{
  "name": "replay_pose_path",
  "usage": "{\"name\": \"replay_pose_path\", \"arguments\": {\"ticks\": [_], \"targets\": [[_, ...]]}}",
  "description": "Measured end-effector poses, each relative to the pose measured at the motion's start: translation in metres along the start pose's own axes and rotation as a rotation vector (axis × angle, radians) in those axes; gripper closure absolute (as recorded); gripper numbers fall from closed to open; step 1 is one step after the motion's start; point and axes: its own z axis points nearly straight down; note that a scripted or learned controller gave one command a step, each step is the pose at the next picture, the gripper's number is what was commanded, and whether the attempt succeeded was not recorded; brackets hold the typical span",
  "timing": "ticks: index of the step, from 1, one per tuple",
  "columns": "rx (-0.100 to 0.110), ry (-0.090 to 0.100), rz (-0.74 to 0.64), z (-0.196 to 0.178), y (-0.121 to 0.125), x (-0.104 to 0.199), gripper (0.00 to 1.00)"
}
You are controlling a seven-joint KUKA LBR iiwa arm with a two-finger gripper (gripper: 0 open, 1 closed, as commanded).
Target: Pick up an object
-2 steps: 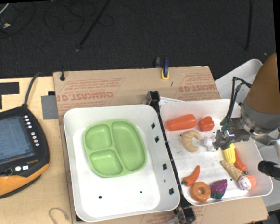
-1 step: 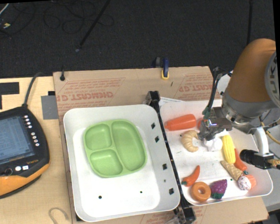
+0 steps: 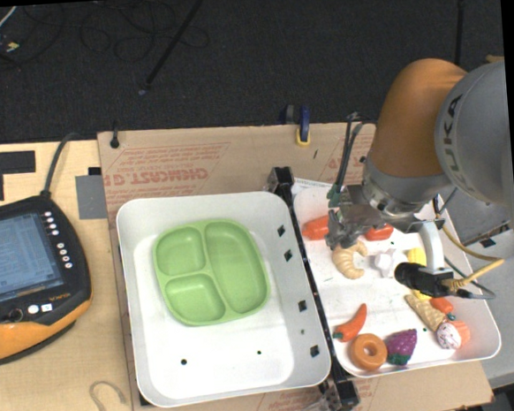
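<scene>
Fingers [image 3: 337, 235] of the gripper [image 3: 346, 237] are lost in dark metal, and whether they are wide or narrow cannot be told. Nothing is seen held between them.

Two white bins are borne on a cardboard sheet [image 3: 191, 161] laid over a pale bench, with dark floor and loose cables beyond it. A blue clamp [image 3: 303, 126] is fixed at the sheet's far edge, and a pendant [image 3: 23, 272] with a lit screen is set at the left.

The arm [image 3: 437, 133] is reached in from the right, its orange band uppermost and its wrist bent down over the right bin [image 3: 491, 337]. The gripper is placed at that bin's far left part, just above a pastry [image 3: 350, 259].

A green plate [image 3: 212, 272] with three sections is held in the left bin [image 3: 137, 254]. Toy foods are scattered in the right bin: the pastry, a chili [image 3: 351, 321], a donut [image 3: 369, 351], grapes [image 3: 402, 346] beside it, and a cone [image 3: 425, 309].
</scene>
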Motion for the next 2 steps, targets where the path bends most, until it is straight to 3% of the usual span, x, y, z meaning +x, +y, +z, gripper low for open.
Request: {"name": "replay_pose_path", "arguments": {"ticks": [1,2], "targets": [[-0.001,0.0,0.001,-0.013,0.022,0.049,1.0],[0.004,-0.003,0.002,0.009,0.02,0.051,1.0]]}}
